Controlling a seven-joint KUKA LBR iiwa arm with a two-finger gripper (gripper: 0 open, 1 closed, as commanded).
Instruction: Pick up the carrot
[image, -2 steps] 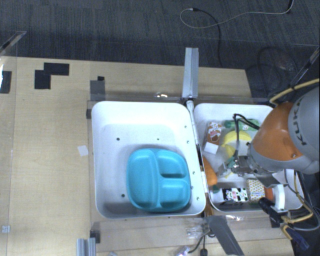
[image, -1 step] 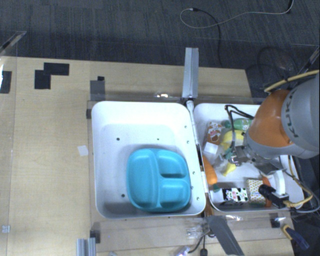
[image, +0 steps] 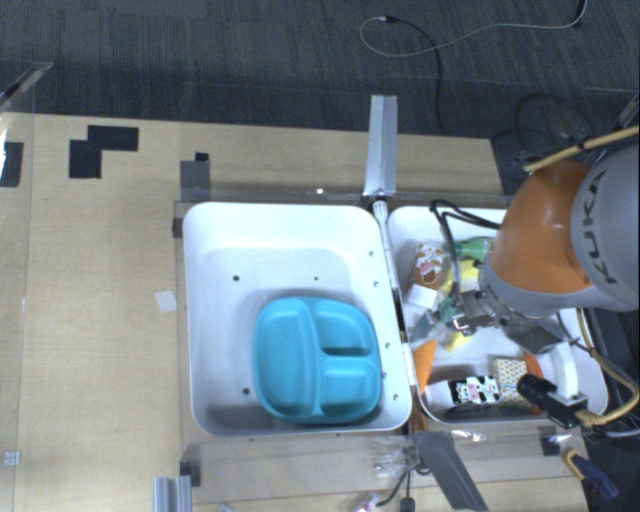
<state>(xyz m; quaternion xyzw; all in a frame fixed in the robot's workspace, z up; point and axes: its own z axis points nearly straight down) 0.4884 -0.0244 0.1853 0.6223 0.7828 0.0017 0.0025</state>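
The carrot (image: 424, 362) is an orange wedge lying in the right bin (image: 480, 414), close against its left wall near the front. My gripper (image: 451, 323) hangs over the middle of that bin, just above and slightly right of the carrot. The arm's grey body and orange band (image: 540, 235) cover much of the bin behind it. I see nothing held at the gripper.
The left bin (image: 220, 250) holds a blue divided plate (image: 318, 358). In the right bin lie a brown and white packet (image: 430, 266), a yellow-green item (image: 466, 270), a black and white box (image: 472, 390) and a speckled piece (image: 508, 372). Cables run along the right side.
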